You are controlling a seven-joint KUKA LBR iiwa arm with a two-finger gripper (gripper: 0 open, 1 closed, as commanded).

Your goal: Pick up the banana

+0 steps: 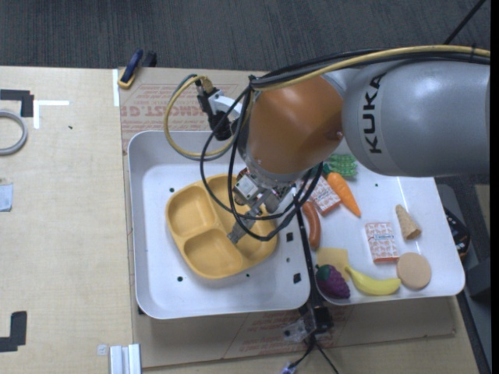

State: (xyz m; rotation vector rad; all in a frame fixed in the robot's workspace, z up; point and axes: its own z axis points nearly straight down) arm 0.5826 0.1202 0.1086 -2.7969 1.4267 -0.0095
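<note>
Banana [374,283]: right bin [437,291], lying flat at 6 o'clock near the front rim; long axis roughly 9-to-3, ends curving up toward 12; purple grapes [334,281] touching at its 9 o'clock, round cookie [414,270] at 2 o'clock; gripper [238,234] over the yellow divided plate [187,224] in the left bin [156,287], well apart from the banana; finger spread cannot be told.

Yellow divided plate [204,232] in left bin; carrot [343,194], perhaps grapes [334,282], right.
</note>
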